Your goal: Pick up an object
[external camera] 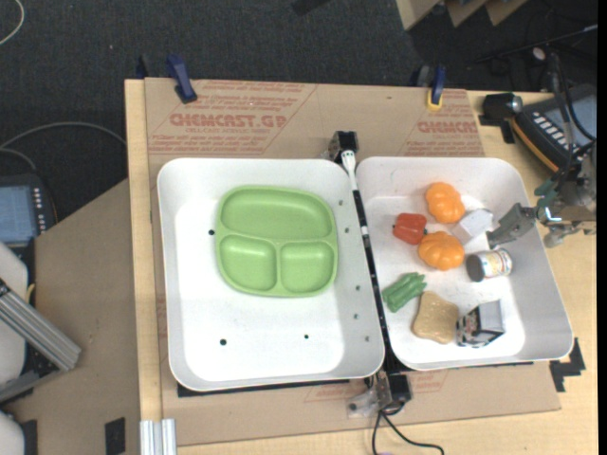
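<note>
— Claw (517,222) first: we see it over the right bin (541,297), near that bin's right wall, but we cannot tell whether it is spread or pressed together.

— Agreed. Far to its left we see a green divided plate (278,239) in the left bin (190,330). Closer, left and below, lies a green toy (404,290), then a red piece (411,227), two orange fruits (442,226) and a tan slice (434,319).

— Just below the claw, we note a small capped jar (488,264).
</note>
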You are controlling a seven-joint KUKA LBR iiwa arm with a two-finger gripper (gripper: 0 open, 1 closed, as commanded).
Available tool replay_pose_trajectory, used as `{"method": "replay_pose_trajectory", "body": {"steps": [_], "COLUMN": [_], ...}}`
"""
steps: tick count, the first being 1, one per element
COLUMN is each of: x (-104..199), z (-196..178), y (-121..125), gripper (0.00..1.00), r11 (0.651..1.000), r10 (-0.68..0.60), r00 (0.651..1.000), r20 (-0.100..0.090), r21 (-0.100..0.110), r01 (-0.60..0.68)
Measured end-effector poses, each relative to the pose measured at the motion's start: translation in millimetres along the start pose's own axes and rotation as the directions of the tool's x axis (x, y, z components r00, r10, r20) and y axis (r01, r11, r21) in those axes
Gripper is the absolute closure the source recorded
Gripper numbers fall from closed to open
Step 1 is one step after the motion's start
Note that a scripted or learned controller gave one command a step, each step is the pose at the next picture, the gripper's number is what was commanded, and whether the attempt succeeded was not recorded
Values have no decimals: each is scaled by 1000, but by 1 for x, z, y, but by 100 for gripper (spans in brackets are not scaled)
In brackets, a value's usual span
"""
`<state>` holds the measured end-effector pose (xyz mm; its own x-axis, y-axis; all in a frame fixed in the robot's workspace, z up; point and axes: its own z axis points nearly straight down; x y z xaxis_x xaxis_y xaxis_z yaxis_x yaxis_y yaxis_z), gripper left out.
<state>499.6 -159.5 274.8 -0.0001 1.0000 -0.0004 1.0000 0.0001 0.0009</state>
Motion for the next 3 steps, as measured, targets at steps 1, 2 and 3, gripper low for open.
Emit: {"method": "replay_pose_trajectory", "body": {"steps": [1,2,3], "x": [41,16,16], "z": [181,191,179], "y": [-7,52,49], "gripper": [0,0,100], "r11": [1000,1000,1000], "r10": [-2,-3,1], "r00": [1000,1000,1000], "r20": [-6,1,1], "r21": [16,-3,-2], "r01": [2,3,-1]}}
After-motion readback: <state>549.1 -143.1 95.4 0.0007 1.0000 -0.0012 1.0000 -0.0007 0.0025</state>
